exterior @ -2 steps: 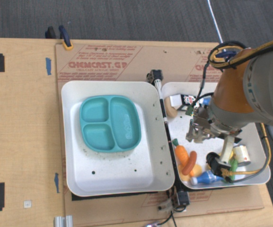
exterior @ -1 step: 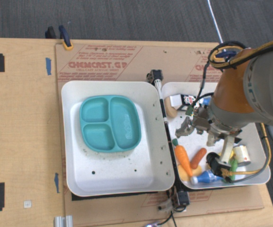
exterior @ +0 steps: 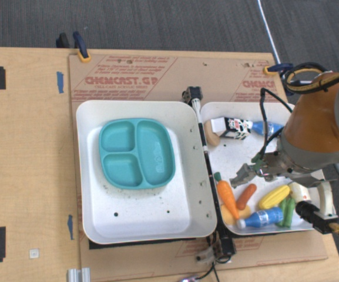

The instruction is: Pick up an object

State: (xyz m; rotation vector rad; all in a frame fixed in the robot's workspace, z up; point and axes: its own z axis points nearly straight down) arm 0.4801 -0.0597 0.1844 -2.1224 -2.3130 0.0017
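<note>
The arm hung over the right bin, and its pincer stood just above the toys near the front edge of that bin, so in my judgement the step in hand was the approach, before any grasp. The metal fingers looked spread and nothing was between them. The most probable thing to take was the small red-orange sausage-shaped toy, lying just in front of the pincer, beside the toy carrot that lay along the left wall of the bin. The next move would call for a short descent with the fingers set across the toy's narrow side. The crowd around it could disturb this: a yellow corn cob, a green vegetable and a blue bottle lay close together at the front edge, some touching. At the back edge lay a black-and-white toy, well apart from the pincer. The left bin carried a teal divided plate, far from the work.
</note>
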